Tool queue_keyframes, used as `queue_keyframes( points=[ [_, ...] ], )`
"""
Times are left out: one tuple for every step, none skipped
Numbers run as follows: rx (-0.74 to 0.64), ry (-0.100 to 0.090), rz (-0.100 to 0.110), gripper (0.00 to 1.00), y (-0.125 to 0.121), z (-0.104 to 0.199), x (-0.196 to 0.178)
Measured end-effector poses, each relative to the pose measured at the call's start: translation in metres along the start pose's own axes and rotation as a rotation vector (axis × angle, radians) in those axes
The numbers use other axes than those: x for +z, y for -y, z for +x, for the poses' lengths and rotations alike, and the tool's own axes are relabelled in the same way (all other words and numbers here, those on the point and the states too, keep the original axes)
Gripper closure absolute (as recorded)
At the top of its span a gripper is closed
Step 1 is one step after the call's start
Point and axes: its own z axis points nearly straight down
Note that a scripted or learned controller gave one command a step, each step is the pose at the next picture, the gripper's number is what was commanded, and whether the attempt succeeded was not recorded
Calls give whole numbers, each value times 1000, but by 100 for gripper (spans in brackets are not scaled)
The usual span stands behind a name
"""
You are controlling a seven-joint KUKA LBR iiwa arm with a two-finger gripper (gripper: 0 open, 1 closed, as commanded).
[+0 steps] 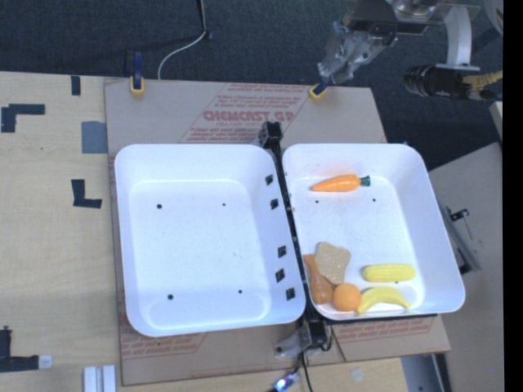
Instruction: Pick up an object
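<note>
Two white bins sit side by side. The right bin holds one carrot near its far side and, at its near end, one bread slice, one orange, one corn cob and one banana (clustered close together). The gripper hangs beyond the bins, fingers parted, gripping nothing.
</note>
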Motion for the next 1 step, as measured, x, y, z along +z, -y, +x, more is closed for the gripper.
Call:
queue_keyframes(
  points=[
    [-3,-1,2,100,-20,71,-36]
  ],
)
